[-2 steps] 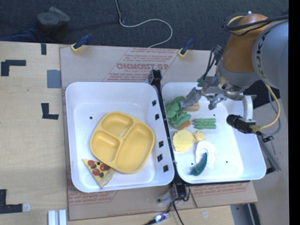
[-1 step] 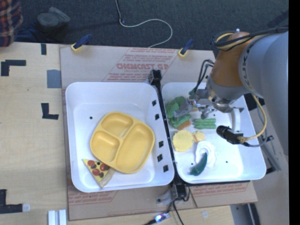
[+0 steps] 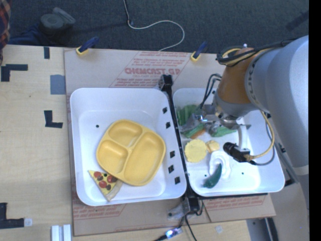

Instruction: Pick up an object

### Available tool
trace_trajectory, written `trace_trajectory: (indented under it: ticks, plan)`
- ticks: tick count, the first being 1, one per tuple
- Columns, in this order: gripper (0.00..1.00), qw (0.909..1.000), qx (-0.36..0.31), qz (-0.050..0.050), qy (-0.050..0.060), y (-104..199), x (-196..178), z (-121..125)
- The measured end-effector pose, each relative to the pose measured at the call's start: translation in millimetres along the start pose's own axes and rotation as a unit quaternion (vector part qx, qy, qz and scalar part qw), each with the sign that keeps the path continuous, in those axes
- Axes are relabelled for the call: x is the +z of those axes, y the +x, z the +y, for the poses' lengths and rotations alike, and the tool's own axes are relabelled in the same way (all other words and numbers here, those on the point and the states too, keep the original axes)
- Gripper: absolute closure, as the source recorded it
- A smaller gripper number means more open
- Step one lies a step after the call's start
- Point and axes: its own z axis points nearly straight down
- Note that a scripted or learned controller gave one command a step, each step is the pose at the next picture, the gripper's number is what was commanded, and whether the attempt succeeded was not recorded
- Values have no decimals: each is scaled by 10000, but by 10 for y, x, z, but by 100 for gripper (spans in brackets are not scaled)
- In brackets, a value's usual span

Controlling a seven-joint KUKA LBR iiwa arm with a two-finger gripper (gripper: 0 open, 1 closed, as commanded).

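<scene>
Over in the right bin (image 3: 261, 182), pincer (image 3: 213, 123) sits low on the green toys (image 3: 188, 113), can't tell if it's spread or pinching, with the yellow disc (image 3: 195, 150) just below-left of it.

Blue clamps (image 3: 87, 44) on cardboard sheet (image 3: 145, 72)

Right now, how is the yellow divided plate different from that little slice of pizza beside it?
The yellow divided plate is much bigger than the pizza slice. The plate is rounded with three compartments; the slice is a flat triangle. The plate is plain yellow all over, while the slice carries red and dark toppings with a tan crust. The plate sits mid-bin; the slice is at the bin's near-left corner, its edge tucked against the plate. Both lie flat in the left bin.
</scene>
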Motion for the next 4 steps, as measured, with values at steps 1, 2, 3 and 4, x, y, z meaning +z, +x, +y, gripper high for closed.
trace_trajectory:
  ticks: [1, 2, 3, 4]
  plan:
    - [100, 10000, -10, -7, -59, -1, -177, 40]
    - [100, 10000, -4, 1, -7, -8, -606, 8]
    - [100, 10000, -11, 0, -24, 55, -1222, 48]
    - [100, 10000, -6, 3, -2, 62, -1389, 53]
